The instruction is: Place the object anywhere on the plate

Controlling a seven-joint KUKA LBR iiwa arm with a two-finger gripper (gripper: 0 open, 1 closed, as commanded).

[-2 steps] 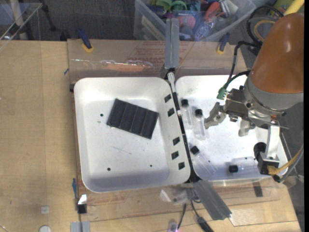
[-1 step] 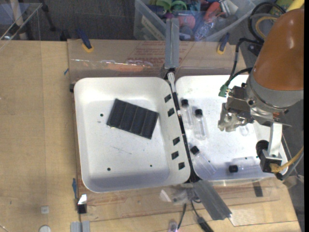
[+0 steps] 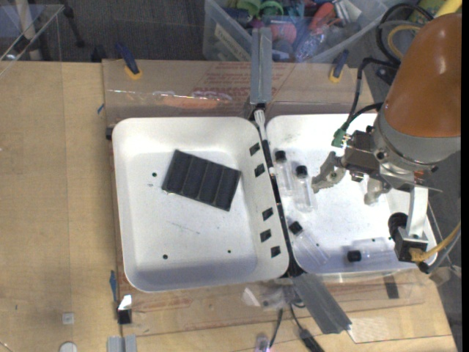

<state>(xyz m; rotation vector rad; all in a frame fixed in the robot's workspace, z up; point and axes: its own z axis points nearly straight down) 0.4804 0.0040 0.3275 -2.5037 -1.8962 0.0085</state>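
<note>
A dark ribbed rectangular plate point(image 3: 201, 180) lies flat in the left bin point(image 3: 139, 255), slightly turned. In the right bin point(image 3: 344, 266) a small clear object point(image 3: 296, 191) lies close to the divider, with small black pieces point(image 3: 300, 171) near it. My gripper point(image 3: 348, 185) hangs over the middle of the right bin, just right of the clear object. Its two fingers are spread apart and nothing shows between them. The fingertips point(image 3: 322, 178) look to be a little above the bin floor.
The divider point(image 3: 267, 196) between the bins carries several black clips. Other small black bits point(image 3: 354, 255) lie on the right bin floor. A clear tub of colourful toys point(image 3: 293, 13) stands behind the bins. The arm's orange band point(image 3: 429, 72) overhangs the right bin's far right.
</note>
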